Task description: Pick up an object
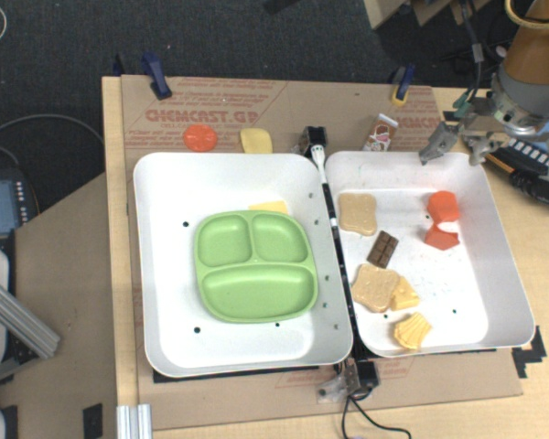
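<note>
The task stands at its start, as far as the view shows: nothing has been lifted. The gripper hangs above the far rim of the right bin, near its back right corner, with its two fingers spread apart and nothing between them.

All the candidate pieces lie on the floor of that bin. Nearest the gripper is a red block, with a second red-and-white piece just in front of it. Toward the bin's left side sit a slice of toast, a small brown chocolate bar, another toast piece and a ridged yellow chip.

The left bin carries a green divided plate, well apart from the arm.

What remains is the whole pick: descending into the bin, closing on one piece, and raising it clear. The red block looks the likeliest target, being closest.
</note>
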`<control>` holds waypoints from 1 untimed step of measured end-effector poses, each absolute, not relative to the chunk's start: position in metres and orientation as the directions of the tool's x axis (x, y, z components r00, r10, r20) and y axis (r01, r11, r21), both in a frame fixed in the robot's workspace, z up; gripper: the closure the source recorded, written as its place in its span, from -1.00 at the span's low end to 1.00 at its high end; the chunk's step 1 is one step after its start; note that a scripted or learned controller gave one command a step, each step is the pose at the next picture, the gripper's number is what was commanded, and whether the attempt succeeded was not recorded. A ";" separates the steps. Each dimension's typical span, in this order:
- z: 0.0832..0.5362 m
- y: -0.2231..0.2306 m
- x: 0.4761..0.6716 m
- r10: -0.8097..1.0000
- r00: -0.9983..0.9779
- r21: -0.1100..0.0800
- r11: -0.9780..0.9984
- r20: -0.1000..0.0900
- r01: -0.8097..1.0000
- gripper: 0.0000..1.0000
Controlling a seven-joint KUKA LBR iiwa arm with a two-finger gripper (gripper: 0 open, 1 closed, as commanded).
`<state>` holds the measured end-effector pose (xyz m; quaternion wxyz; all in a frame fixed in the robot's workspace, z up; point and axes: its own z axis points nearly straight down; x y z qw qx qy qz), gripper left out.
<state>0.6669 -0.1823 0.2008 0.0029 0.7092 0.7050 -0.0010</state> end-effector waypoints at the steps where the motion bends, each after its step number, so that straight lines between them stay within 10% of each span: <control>1: 0.095 -0.219 0.665 1.000 0.001 -0.011 -0.001 0.016 1.000 -1.00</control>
